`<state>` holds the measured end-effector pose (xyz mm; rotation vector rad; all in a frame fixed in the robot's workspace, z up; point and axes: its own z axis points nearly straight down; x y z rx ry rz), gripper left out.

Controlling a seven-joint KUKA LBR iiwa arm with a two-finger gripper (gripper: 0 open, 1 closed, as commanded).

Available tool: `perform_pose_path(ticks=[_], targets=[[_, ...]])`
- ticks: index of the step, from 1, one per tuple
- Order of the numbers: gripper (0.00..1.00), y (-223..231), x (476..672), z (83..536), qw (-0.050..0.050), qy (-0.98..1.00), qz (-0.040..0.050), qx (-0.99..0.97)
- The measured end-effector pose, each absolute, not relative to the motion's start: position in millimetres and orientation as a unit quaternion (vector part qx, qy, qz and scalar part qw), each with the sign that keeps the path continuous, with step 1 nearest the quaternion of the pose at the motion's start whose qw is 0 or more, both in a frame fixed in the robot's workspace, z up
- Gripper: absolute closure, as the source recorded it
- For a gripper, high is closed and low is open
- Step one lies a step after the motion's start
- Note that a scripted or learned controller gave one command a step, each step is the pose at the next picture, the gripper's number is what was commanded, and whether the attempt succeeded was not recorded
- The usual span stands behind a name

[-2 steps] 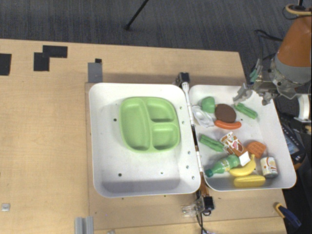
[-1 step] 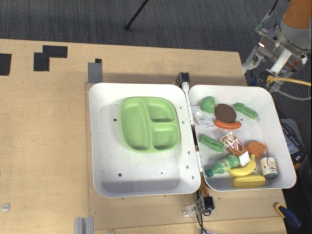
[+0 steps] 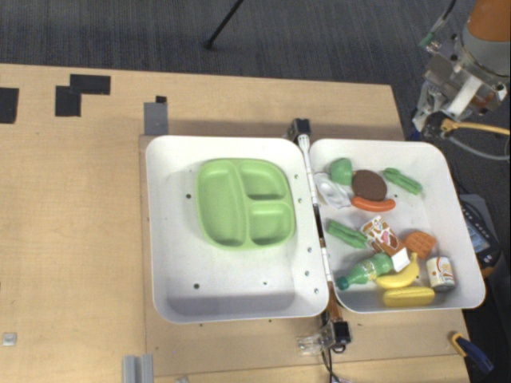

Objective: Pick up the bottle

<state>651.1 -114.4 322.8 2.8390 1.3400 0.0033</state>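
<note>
The bottle (image 3: pixel 366 270) is green with a white label and lies on its side in the front left part of the right bin (image 3: pixel 452 183), its cap toward the bin's left wall. A yellow banana (image 3: pixel 400 278) touches its right end. My gripper (image 3: pixel 432 115) hangs beyond the right bin's far right corner, above the floor, well away from the bottle. Above it are the grey wrist and the orange band (image 3: pixel 487 8). Nothing shows in the gripper.
The left bin (image 3: pixel 172 238) holds a green divided plate (image 3: pixel 243 203). Around the bottle lie a green bean pod (image 3: pixel 346 234), a snack packet (image 3: pixel 380 234), a small can (image 3: pixel 440 273), a brown patty (image 3: pixel 369 183), a sausage (image 3: pixel 373 204) and other toy food.
</note>
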Motion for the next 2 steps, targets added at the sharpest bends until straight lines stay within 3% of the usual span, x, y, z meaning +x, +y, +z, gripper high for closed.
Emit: perform_pose_path(ticks=[1, 2], targets=[[1.00, -59.2, 630.4, 308.7, -0.001, 0.388, 0.0002, 0.922], [1.00, -126.7, 614.7, 404.9, 0.001, 0.317, 0.0011, 0.948]])
